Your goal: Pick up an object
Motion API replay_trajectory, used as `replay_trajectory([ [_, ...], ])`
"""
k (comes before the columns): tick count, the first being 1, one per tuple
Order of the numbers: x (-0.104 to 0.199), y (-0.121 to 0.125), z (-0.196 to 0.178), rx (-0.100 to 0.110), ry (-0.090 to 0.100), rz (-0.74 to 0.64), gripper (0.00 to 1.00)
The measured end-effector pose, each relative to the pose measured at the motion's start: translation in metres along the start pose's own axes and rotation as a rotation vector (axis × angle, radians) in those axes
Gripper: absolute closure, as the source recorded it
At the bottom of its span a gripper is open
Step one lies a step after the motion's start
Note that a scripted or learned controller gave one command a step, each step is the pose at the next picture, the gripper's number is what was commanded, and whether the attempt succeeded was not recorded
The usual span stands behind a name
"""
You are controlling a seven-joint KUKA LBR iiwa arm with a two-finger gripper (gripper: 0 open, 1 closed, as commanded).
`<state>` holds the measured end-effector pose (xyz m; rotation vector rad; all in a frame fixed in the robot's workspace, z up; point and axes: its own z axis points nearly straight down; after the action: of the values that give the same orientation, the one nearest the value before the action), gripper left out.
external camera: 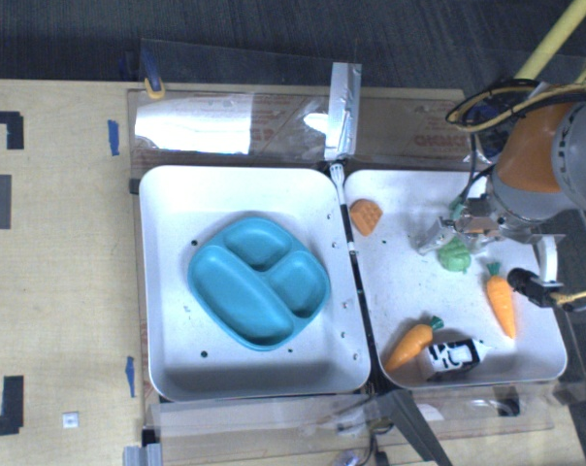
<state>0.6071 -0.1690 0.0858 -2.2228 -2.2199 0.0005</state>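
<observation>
Arm: the grey arm point(565, 158) comes in from the right edge of the camera view, its orange band point(528, 153) above the wrist, bent down over the upper right part of the right bin.
Cables: yellow and black loops point(497, 105) sit on top of the arm near the wrist.
Gripper: the gripper point(455, 236) points down and to the left, low over the right bin's floor, its metal tips just above a small green piece.
Gripper state: I cannot tell whether it is spread or closed; the tips are small and blurred against the white floor, and nothing is clearly seen held.
Green piece: a small green object point(455, 256) lies on the bin floor right under the gripper tips, touching or nearly touching them; which, I cannot tell.
Right bin: white and shallow point(400, 212).
Orange round piece: point(365, 216) near the bin's upper left corner, just beside the divider.
Carrot at right: point(503, 304) lies upright along the right side, below the gripper.
Carrot at front: point(409, 347) tilted, near the front edge, touching a black-and-white object point(454, 354).
Left bin: white point(167, 221), holding a blue divided plate point(259, 282) with three compartments, set at an angle.
</observation>
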Motion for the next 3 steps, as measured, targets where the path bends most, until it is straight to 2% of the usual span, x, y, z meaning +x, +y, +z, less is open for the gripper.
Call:
replay_trajectory([
  [1,0.057,-0.008,-0.035,-0.001,0.001,0.344,0.0],
  [2,0.002,-0.036,-0.001,-0.002,0.003,0.182,0.0],
  [3,0.001,-0.035,-0.012,-0.007,0.0,0.183,1.0],
])
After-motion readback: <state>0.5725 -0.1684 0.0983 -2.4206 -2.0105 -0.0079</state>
